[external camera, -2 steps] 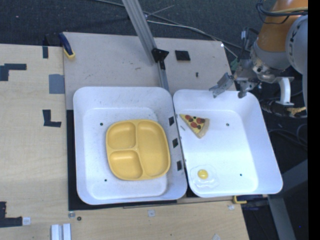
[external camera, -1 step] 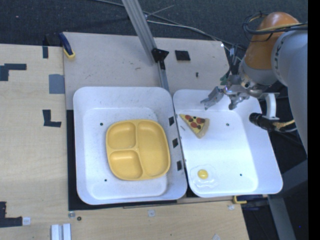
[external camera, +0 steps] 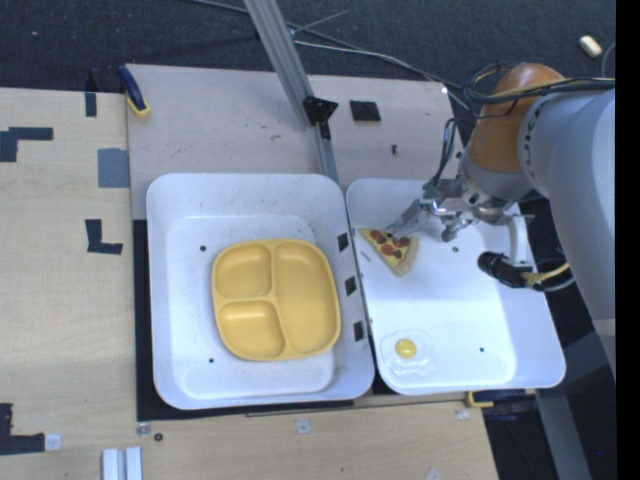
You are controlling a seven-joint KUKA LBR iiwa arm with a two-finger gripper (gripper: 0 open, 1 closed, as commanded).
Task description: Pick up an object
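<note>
Tool [external camera: 408, 225] at one wedge-shaped pizza slice [external camera: 390, 249], grip state unclear. One glossy fried egg [external camera: 406, 350]. One yellow three-section plastic plate [external camera: 275, 299].

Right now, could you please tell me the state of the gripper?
Two-finger gripper: cannot be told; it sits at the toy pizza slice in the right white bin.

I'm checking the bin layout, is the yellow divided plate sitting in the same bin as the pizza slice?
No, the yellow divided plate lies in the left bin, while the pizza slice lies in the right bin.
</note>
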